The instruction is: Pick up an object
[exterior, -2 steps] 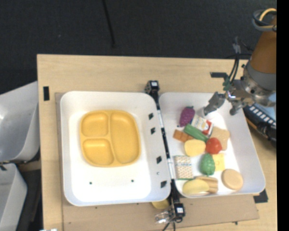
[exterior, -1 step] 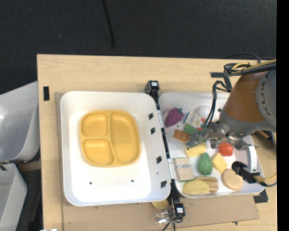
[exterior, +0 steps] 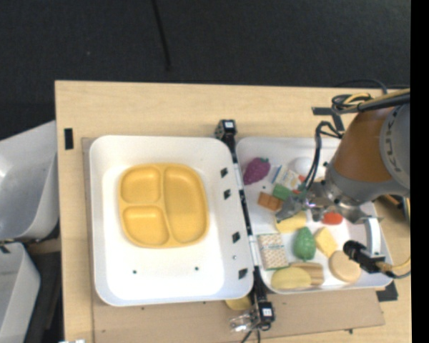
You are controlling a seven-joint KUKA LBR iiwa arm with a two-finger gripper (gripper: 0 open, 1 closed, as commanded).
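Camera view: the arm (exterior: 368, 156) reaches over the right bin (exterior: 272, 146), its gripper (exterior: 300, 204) low among toy food, just above a yellow piece (exterior: 292, 224), between an orange-brown block (exterior: 269, 201) and a red piece (exterior: 332, 219). A green vegetable (exterior: 304, 244) lies nearer. The left bin (exterior: 107, 277) holds a yellow divided plate (exterior: 162, 204). Whether the claw is apart or together, I cannot tell.

- The one camera looks down at a slant on the bench (exterior: 200, 98).
- Both white bins (exterior: 100, 227) sit within its frame.
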